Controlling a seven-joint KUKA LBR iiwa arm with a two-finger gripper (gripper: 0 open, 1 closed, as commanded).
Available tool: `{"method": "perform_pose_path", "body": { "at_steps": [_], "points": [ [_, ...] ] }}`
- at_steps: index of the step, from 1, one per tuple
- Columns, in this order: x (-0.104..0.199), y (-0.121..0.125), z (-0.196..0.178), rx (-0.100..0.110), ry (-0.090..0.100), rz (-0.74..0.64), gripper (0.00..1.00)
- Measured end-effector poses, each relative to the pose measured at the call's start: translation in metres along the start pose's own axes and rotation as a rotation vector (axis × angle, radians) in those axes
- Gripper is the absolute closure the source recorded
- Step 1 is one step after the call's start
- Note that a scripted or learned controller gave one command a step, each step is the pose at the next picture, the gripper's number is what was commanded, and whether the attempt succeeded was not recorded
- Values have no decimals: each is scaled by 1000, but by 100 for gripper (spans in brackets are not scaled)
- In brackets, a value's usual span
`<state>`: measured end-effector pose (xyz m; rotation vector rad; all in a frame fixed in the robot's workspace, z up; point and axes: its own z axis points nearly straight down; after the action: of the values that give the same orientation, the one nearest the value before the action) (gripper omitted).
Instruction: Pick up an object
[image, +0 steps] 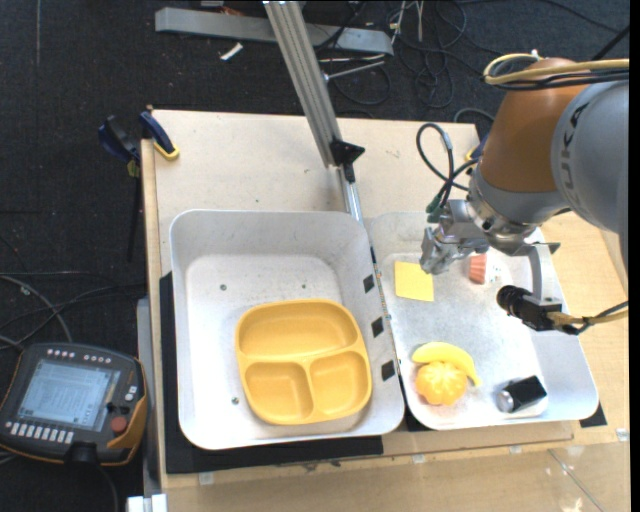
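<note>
The end effector hangs in the right bin toward its far edge; whether its fingers are apart I cannot tell. The yellow flat square lies just beside it, nearer the left bin.

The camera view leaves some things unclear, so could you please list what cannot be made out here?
- Gripper: its fingers are too small and dark to tell open from shut, or touching the yellow card.
- Pink object: partly hidden behind the wrist, so its shape is unclear.
- Right bin: its far end is covered by the arm.
- Black cylinder: too small to identify.
</note>
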<state>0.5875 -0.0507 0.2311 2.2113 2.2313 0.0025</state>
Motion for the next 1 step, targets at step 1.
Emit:
{"method": "perform_pose_path", "body": {
  "at_steps": [1],
  "points": [
    [56,20,9,0,1,0,100]
  ]
}}
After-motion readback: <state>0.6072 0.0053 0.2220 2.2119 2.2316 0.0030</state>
